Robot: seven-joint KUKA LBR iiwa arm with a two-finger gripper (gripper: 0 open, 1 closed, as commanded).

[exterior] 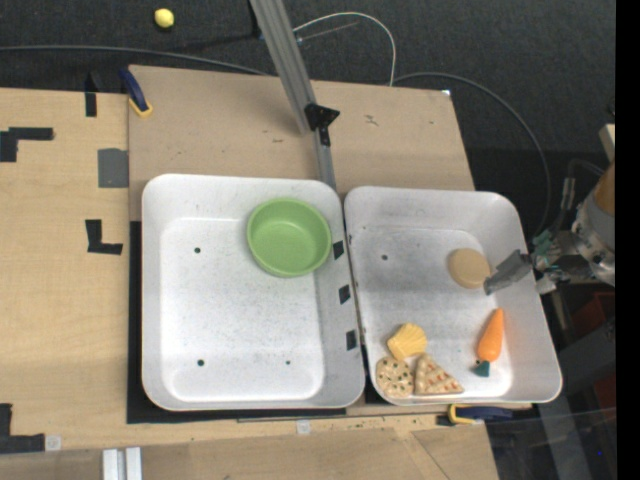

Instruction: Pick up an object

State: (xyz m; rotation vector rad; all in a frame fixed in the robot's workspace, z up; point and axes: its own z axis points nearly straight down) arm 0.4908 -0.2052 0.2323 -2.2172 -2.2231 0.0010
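In the right bin [430, 218], a tan round piece [466, 267] lies near the right wall. An orange toy carrot [490, 336] lies below it. At the bin's front sit a yellow wedge [407, 342], a round waffle-like piece [394, 376] and a triangular one [436, 377]. A green bowl [289, 236] stands at the back of the left bin [180, 298]. My gripper [507, 272] reaches in over the right bin's right rim, its tip just right of the tan piece and above the carrot. Nothing shows in its grasp.
A grey metal pole [288, 58] slants down from the top to the back edge between the bins. A small yellow ball [164, 17] lies on the dark floor beyond the bench. Blue clamps sit at the bench's back left [135, 90] and front right [470, 413].
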